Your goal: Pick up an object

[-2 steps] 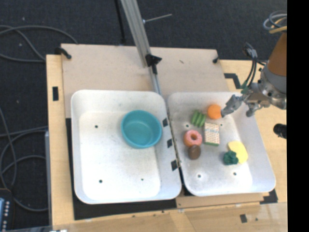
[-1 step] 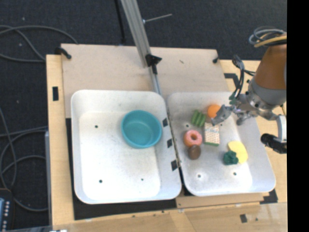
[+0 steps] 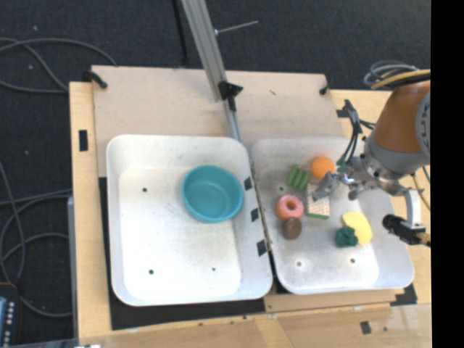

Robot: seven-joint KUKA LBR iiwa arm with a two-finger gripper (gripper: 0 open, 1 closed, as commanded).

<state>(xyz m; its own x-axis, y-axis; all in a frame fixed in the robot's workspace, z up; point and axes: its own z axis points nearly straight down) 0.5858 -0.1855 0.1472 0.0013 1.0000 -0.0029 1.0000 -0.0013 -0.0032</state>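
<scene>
The gripper (image 3: 324,187) hangs low in the right bin (image 3: 319,278), just above a pale wafer (image 3: 318,208). Its grip I cannot tell from here. The toys crowd together: donut (image 3: 290,207), brown ball (image 3: 291,228), green piece (image 3: 297,177), orange (image 3: 322,167), yellow toy (image 3: 357,225). Packed so tight, a descent could nudge neighbours aside or clip the flat wafer's edge and slip off. A blue bowl (image 3: 212,193) sits alone in the left bin (image 3: 145,281).
</scene>
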